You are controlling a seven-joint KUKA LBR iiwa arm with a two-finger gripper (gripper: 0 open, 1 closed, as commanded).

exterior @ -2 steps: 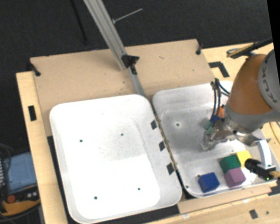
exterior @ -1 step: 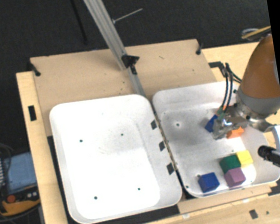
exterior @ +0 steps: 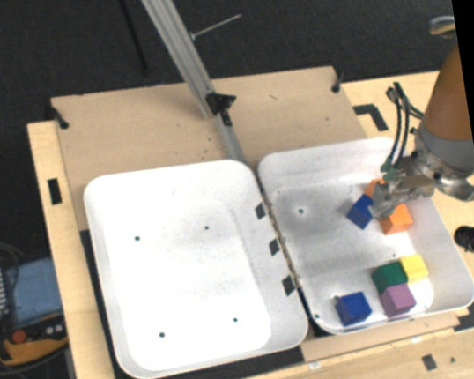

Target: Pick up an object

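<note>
Several small blocks lie in the right bin (exterior: 307,182). A blue block (exterior: 360,212) and an orange block (exterior: 395,220) sit near its right side. My gripper (exterior: 388,201) hangs just above and between these two, touching or nearly touching the orange one. Along the bin's front edge lie another blue block (exterior: 353,308), a green block (exterior: 389,277), a yellow block (exterior: 414,268) and a purple block (exterior: 399,298). Nothing is visibly lifted off the bin floor.
The left bin (exterior: 113,248) stands beside the right one, with a divider edge (exterior: 276,240) between them. A slanted metal pole (exterior: 184,50) rises from the bench behind the bins. Cables and a blue box (exterior: 30,293) lie at far left.
</note>
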